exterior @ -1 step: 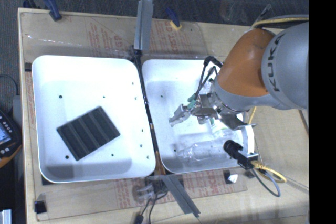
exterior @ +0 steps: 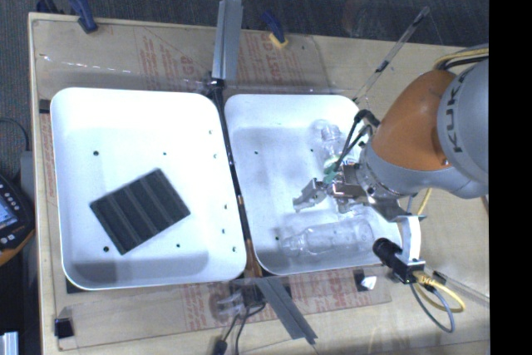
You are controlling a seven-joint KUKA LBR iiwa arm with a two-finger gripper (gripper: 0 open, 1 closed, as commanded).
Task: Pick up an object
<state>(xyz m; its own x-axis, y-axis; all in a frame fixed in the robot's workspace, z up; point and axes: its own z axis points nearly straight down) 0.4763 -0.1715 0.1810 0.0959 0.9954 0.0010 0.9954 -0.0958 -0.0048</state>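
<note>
**Clear bottles in the right bin, with the claw above them**

The right bin [exterior: 249, 179], at centre-right of the frame, holds two clear plastic bottles. One bottle [exterior: 328, 239] lies on its side near the bin's lower edge; a second bottle [exterior: 326, 137] sits towards the upper right of the bin. Both appear empty, thin-walled and see-through, so they are probably light, slick and easily dented, and the lying one is likely to roll. A hold across the middle of the body, square to its long axis, seems safest. The claw [exterior: 320, 191] hangs between the two bottles, just above the lying one; whether it is spread or closed cannot be told, and nothing is visibly gripped. The left bin [exterior: 66, 112] contains a dark ribbed slab [exterior: 140, 210], flat, stiff and lying tilted in the frame.
</note>
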